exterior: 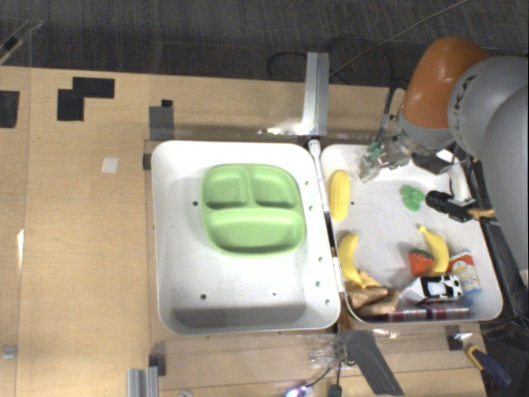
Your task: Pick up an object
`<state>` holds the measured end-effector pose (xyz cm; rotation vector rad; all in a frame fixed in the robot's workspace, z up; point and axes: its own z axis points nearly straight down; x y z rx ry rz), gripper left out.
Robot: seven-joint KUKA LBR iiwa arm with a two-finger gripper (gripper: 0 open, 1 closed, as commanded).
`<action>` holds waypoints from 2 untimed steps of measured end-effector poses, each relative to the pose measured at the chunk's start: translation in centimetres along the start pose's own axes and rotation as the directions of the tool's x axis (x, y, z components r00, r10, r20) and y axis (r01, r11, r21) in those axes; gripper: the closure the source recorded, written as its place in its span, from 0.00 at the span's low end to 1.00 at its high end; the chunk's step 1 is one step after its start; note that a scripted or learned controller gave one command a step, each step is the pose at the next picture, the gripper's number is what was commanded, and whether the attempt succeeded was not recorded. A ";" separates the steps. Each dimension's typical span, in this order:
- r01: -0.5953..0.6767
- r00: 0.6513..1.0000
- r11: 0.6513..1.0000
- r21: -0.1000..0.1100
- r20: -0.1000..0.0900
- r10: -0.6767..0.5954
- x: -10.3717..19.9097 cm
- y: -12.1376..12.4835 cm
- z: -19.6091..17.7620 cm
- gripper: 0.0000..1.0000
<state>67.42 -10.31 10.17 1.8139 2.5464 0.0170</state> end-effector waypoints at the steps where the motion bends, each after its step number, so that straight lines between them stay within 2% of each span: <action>1: -0.240 0.971 0.971 0.007 -0.001 0.240 0.9 -5.2 1.1 1.00; 2: -0.241 0.971 0.971 0.007 0.002 0.241 0.8 -5.3 1.1 0.00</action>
